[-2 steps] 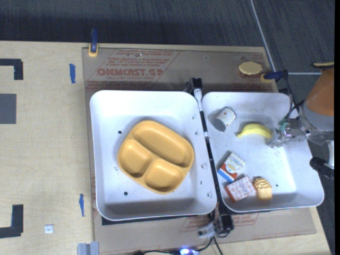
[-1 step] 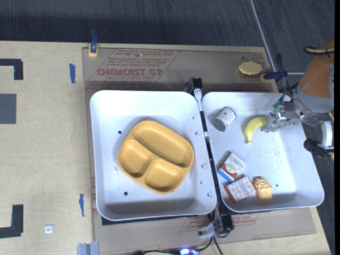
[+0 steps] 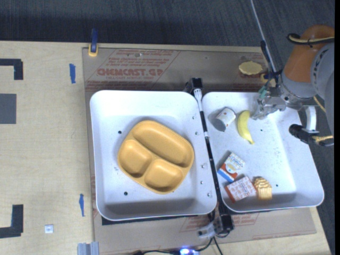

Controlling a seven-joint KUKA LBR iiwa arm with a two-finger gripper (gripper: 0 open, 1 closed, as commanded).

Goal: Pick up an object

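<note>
The right bin holds a yellow banana, a grey-white cup lying on its side, a red-white-blue carton, a red patterned packet and a small waffle-like snack. My gripper hangs over the bin's far edge, just right of the banana's top end. I see nothing between its fingers, and their spread is not readable.
The left bin holds a yellow three-compartment tray. A tan cookie-like piece lies on the cardboard behind the right bin. A black clamp sits where the bins meet. The arm enters from the right.
</note>
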